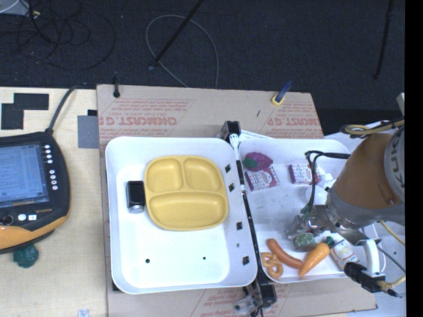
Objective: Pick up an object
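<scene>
My gripper [299, 230] is low in the right bin [272, 207], near its front right, under the grey arm with the orange band. A small green object [305, 241] lies right at the gripper's tip, partly hidden by it. I cannot tell whether they touch. Just in front lie an orange carrot [314, 257], a red sausage [283, 252] and a pretzel [271, 265]. Further back in the bin are a purple-and-pink packet [260, 172] and a small striped packet [301, 173].
The left bin [172, 259] bears a yellow divided plate [185, 192] and a small black object [135, 195]. A small white bottle [344, 251] lies by the carrot. A control pendant [26, 180] rests on the bench at far left.
</scene>
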`<state>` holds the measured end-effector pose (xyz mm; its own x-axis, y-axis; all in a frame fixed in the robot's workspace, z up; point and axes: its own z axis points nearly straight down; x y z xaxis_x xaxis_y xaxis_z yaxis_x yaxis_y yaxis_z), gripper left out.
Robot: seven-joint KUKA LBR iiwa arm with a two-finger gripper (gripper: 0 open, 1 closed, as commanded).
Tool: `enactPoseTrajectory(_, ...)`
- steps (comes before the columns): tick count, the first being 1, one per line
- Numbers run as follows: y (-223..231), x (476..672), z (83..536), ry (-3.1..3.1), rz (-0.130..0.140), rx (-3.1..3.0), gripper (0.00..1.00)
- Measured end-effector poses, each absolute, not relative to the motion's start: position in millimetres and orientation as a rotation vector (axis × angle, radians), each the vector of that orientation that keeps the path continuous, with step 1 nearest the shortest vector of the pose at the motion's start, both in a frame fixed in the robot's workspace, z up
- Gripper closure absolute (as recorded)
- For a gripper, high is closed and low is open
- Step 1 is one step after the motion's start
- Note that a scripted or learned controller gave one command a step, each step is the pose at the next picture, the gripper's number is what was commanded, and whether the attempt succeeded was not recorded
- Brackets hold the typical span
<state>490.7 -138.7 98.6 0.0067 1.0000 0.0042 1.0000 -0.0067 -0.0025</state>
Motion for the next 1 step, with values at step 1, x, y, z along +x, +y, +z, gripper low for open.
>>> enactPoseTrajectory(1, -64.1, 523.0, 187.3, -2.221, 0.001, -2.218, 1.0)
